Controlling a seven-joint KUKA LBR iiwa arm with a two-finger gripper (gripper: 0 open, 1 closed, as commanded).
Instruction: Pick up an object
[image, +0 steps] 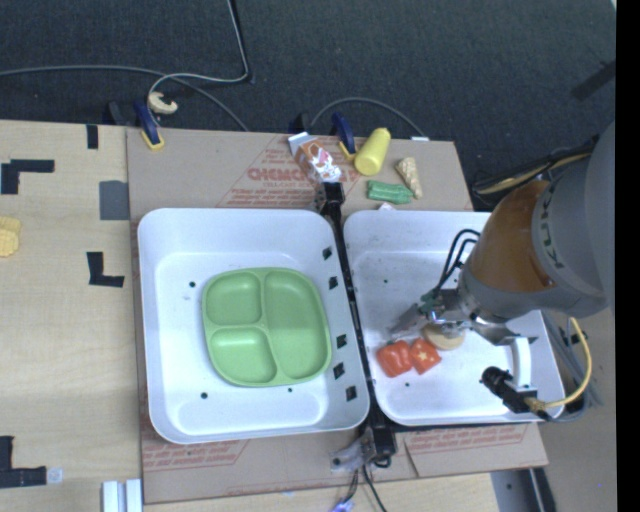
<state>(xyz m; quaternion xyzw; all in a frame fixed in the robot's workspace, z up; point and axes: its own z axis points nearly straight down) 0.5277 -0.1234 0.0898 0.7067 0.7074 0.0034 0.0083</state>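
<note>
end effector (432, 318) low in right bin (400, 240) | grip state: can't tell tbh | red object (408, 357) and tan piece (445, 337) crowded together, could easily nudge both and miss

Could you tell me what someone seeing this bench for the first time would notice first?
Probably the green divided plate lying in the left bin, the largest patch of colour in view. Next, the grey arm with its orange band leaning over the right bin, its gripper low beside a red object and a small tan piece. A yellow object lies on the cardboard beyond the bins.
</note>
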